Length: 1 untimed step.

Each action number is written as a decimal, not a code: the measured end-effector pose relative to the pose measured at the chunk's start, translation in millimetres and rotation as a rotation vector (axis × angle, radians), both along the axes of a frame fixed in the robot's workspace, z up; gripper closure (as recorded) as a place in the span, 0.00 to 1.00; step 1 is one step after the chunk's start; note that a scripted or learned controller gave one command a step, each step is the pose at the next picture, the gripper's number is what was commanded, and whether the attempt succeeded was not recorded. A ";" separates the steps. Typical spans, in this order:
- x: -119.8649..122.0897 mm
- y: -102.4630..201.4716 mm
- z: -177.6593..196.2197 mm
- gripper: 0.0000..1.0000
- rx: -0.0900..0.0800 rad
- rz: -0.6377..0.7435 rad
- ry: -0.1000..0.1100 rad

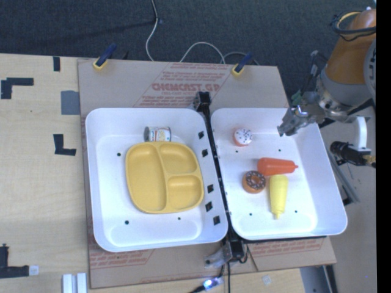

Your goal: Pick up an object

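hovered over the far right part of the right bin [330, 163], gripper [287, 129] carrying nothing; could not tell whether open or shut. sat at the approach step, with no object yet chosen or touched. lay in that bin: a small white ball with coloured dots [242, 137] near the far wall, a toy carrot [277, 166] toward the middle, a toy donut [254, 181] just beside it on the nearer left, and a yellow corn-like toy [278, 194] touching or nearly touching the carrot's near side. held in the left bin [104, 163] a yellow divided plate [164, 177] and, at its far edge, a small can [157, 133] on its side. judged nearest to the tool: the carrot and the dotted ball. called next for settling on one, centring above it, then descending. risked, among the crowded carrot, donut and corn, a nudge instead of a grip.
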<state>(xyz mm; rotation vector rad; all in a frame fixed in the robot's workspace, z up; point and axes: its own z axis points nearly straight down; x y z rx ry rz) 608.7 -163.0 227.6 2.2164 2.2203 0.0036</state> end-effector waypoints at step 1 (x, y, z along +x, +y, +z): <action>0.9 0.4 29.0 1.00 0.001 0.000 0.002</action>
